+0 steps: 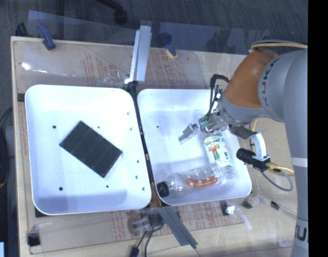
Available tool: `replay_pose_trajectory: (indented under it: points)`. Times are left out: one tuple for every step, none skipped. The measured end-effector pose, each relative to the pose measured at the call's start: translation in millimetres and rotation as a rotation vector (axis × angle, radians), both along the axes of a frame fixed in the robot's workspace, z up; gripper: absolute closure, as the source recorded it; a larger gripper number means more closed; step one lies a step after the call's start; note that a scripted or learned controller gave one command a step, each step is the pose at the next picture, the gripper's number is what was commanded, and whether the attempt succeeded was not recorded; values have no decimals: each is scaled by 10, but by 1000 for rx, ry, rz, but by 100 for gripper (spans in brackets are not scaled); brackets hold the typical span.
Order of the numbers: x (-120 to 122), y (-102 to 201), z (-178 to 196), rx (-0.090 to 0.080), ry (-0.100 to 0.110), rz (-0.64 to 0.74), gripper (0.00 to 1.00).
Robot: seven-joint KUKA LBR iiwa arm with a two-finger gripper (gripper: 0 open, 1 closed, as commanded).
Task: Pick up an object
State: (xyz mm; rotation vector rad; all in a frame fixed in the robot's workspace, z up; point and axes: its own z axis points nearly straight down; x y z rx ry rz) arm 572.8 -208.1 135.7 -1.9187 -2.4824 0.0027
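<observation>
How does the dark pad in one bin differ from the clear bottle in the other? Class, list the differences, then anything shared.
The dark pad is flat, rectangular and opaque; the clear bottle is rounded and see-through, with a black cap. The pad lies alone in the left bin; the bottle lies in the right bin, near the gripper. Both lie flat.

Grey arm (284,90) w/ orange band, black cable, small metal hand (193,131).
</observation>
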Motion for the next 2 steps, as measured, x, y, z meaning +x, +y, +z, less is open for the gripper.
replay_pose_trajectory:
  points:
    - [9,-12,246,-1,-4,34,0]
    - [8,-13,246,-1,-4,34,0]
